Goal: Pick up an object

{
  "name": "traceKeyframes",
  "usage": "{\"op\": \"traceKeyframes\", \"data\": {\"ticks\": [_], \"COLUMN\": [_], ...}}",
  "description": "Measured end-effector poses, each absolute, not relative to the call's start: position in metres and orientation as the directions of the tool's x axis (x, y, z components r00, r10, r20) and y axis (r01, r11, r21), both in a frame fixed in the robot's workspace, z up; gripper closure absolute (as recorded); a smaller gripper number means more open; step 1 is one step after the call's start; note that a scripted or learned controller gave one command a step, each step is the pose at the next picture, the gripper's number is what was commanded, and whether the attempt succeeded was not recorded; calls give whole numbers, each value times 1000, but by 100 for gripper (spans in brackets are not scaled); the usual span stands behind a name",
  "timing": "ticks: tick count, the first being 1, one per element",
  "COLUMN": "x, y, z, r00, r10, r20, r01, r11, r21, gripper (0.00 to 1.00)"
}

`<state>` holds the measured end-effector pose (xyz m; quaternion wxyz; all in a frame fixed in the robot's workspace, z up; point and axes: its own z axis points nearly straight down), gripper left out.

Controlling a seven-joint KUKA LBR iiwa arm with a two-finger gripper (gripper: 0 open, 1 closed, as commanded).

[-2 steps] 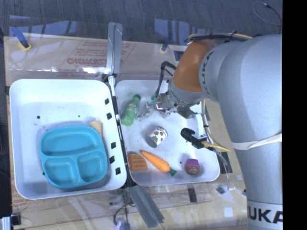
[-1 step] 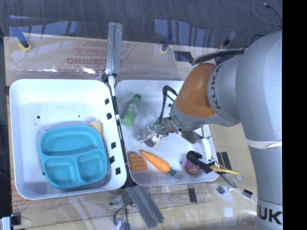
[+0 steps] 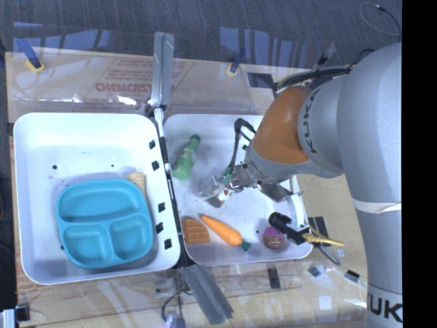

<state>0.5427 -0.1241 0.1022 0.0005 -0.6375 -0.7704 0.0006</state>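
Note:
My gripper (image 3: 221,188) is low over the middle of the right bin (image 3: 205,125), reaching in from the right under the arm's orange band. A green bottle (image 3: 185,157) lies up and to the left of it, a short gap away. Below the gripper, an orange carrot (image 3: 222,229) with a green tip lies along the front of the bin. A waffle piece (image 3: 196,231) sits just left of the carrot. A small purple, rounded object (image 3: 274,238) rests at the bin's front right. I see nothing clearly held at the gripper's tip.
The left bin (image 3: 41,135) holds a blue divided tray (image 3: 104,222) with a tan wafer-like piece (image 3: 138,180) at its upper right corner. A raised divider (image 3: 162,162) separates the two bins. The arm's body covers the right bin's right side.

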Motion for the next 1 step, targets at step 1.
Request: {"op": "traceKeyframes", "data": {"ticks": [1], "x": [550], "y": [-55], "z": [237], "r00": [-1], "r10": [1000], "r20": [0], "r01": [1000], "r11": [1], "r21": [-2], "gripper": [100]}}
